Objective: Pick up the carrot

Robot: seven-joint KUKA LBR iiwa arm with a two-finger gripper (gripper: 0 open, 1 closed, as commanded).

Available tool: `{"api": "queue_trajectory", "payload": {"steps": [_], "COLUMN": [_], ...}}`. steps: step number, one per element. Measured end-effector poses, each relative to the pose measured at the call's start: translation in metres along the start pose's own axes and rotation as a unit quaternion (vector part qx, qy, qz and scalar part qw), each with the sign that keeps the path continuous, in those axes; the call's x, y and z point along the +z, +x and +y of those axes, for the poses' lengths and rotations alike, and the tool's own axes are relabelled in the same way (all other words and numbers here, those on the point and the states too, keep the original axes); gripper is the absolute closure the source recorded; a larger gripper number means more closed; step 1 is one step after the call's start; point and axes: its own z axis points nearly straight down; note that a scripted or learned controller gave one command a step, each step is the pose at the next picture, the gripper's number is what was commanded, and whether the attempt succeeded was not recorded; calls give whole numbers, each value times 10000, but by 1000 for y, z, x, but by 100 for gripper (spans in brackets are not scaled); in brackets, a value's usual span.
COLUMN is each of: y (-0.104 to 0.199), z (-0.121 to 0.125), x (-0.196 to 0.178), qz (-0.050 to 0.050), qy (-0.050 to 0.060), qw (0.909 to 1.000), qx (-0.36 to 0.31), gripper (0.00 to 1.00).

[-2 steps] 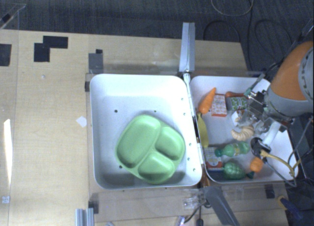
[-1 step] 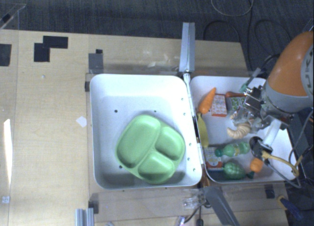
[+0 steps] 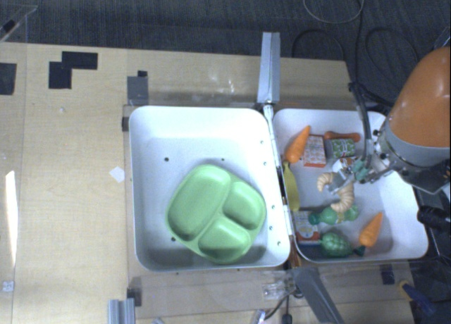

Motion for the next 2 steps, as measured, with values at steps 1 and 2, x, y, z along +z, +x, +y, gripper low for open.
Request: {"api": "queue_trajectory", "payload": {"steps": [1, 2], "y": [27, 27], "z": [13, 15], "x": [11, 0], "qz": [0, -14], "qy": [-5, -34], "qw": [9973, 9973], "qx": [-729, -735], "gripper": [100, 100]}}
